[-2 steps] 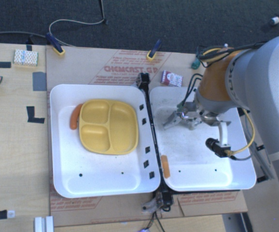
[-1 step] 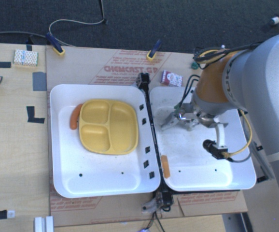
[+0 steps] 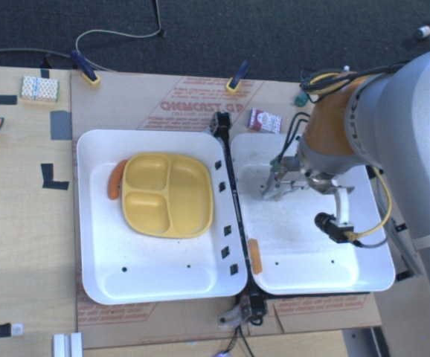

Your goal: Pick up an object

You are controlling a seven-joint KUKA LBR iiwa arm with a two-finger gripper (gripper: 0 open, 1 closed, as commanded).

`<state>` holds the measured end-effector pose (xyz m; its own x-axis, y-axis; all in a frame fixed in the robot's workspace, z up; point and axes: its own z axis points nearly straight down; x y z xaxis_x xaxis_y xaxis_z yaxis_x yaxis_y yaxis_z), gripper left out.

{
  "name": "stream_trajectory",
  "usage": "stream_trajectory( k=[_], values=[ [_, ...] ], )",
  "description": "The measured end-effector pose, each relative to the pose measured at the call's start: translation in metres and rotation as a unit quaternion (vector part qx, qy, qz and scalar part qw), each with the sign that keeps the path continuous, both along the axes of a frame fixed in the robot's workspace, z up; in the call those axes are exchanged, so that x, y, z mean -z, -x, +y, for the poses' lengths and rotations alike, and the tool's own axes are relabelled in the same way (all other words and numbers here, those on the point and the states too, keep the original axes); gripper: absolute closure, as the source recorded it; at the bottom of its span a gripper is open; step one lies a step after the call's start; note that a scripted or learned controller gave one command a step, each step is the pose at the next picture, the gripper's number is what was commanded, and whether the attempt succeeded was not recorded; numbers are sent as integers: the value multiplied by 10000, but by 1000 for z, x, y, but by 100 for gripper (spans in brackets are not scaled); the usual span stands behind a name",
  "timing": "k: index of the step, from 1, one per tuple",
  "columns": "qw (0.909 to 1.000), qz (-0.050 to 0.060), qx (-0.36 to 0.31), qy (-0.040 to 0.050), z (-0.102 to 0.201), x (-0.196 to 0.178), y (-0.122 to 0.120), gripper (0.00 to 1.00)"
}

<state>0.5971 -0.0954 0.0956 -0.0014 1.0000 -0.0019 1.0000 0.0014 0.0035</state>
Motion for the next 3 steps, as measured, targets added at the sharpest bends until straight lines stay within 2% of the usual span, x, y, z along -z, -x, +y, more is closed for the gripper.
stream_trajectory(
  k=[1,2,3],
  values=[
    [10000,0,0,0,0,0,0,0],
    [10000,23,1,-14,1,10,-20,0],
    [10000,7,-1,-7,0,0,-21,100]
  ],
)
